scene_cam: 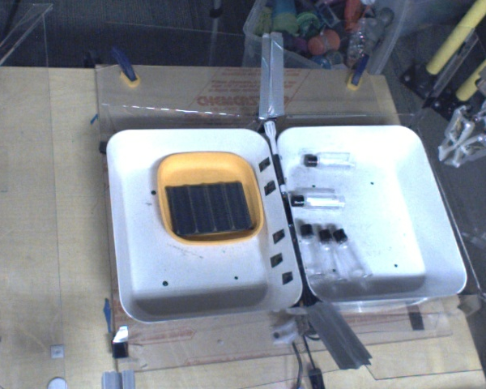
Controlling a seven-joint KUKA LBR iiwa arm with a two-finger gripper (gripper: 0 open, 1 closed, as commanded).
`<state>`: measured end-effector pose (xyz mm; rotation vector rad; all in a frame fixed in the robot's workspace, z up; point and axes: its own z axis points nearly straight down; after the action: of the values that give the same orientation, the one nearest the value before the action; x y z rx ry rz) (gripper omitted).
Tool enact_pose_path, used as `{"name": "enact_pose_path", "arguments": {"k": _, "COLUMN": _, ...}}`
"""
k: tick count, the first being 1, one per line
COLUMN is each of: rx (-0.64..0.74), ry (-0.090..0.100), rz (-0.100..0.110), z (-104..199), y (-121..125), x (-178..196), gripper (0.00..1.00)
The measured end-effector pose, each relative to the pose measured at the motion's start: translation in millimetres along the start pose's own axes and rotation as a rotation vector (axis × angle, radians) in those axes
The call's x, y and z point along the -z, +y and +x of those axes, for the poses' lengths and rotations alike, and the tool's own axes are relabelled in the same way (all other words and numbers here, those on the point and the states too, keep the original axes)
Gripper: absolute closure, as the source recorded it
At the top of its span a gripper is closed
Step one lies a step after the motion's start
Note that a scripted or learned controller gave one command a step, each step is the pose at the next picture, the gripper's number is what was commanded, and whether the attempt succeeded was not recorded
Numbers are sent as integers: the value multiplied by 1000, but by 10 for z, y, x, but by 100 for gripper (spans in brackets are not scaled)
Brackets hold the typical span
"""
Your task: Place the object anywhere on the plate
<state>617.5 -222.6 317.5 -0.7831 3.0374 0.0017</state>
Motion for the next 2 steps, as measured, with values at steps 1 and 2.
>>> {"name": "enact_pose_path", "arguments": {"k": 1, "rx": 178, "ry": -3, "rz": 3, "z": 111, "y": 63, "x": 189, "gripper": 100}}
{"name": "enact_pose_path", "arguments": {"k": 2, "rx": 326, "ry": 0, "rz": -1, "z": 116, "y": 80, "x": 80, "gripper": 100}}
